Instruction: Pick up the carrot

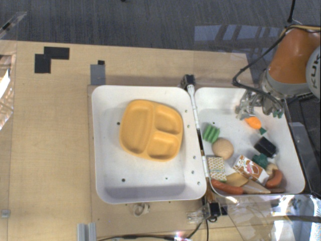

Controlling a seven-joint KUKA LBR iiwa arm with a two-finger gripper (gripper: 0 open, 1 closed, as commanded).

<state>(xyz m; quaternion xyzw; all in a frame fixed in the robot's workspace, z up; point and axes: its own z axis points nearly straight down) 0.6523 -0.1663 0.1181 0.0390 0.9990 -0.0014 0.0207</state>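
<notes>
The metal two-finger gripper point(251, 110) hangs directly over the small orange carrot with a green top point(255, 123) in the upper part of the right white bin point(296, 149); its opening cannot be told. A misaligned closure could push the carrot aside.

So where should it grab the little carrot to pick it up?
Probably around the orange body of the carrot, coming straight down from above. It lies flat in the right bin with its green end toward the black block, so pinching across the narrow width looks easiest. The tool is right beside it.
</notes>
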